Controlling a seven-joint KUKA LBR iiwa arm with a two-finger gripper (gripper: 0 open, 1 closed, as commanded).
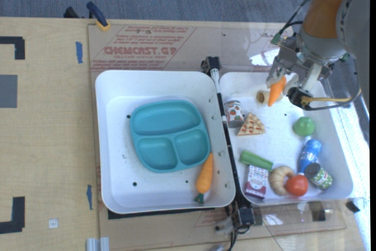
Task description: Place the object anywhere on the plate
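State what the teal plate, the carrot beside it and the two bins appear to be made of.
Teal plate: likely moulded plastic, one even colour, soft sheen, rounded compartments.
Carrot by the plate's right edge: probably toy plastic or rubber, a uniform smooth orange with a green tip.
Left bin and right bin: seemingly thin white plastic with rounded rims, glossy under glare.

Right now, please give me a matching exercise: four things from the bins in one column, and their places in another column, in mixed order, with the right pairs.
Things:
1. teal plate
2. orange carrot
3. pizza slice
4. red tomato

Places:
A. right bin, near its front edge, beside the bagel
B. left bin, right of the plate, near the front corner
C. middle of the left bin
D. right bin, beside the small can

Pairs: 1-C, 2-B, 3-D, 4-A
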